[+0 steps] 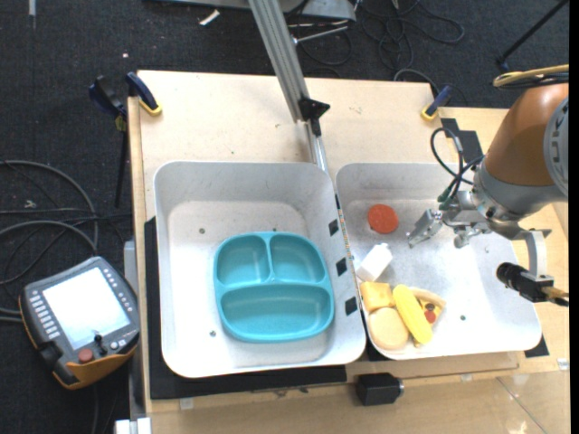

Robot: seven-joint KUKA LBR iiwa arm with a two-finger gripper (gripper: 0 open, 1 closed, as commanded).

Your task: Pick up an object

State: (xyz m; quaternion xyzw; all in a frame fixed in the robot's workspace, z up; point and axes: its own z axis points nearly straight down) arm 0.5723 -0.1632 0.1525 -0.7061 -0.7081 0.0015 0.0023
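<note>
The right bin [507, 333] holds several small items. A red round piece [383, 217] lies near its back left, and a white block [374, 262] leans at the left wall. In the front left corner are a yellow banana [412, 315], a tan round piece [389, 329] and a yellow chunk [374, 294], packed together. My gripper [443, 232] hangs over the middle of this bin, to the right of the red piece and apart from it. It is open, with nothing between its fingers [420, 231].
The left bin [181, 242] carries a teal divided plate [270, 286]. A slanted metal pole [282, 48] crosses from the top down to the wall between the bins. A teach pendant [80, 319] lies on the floor at the left.
</note>
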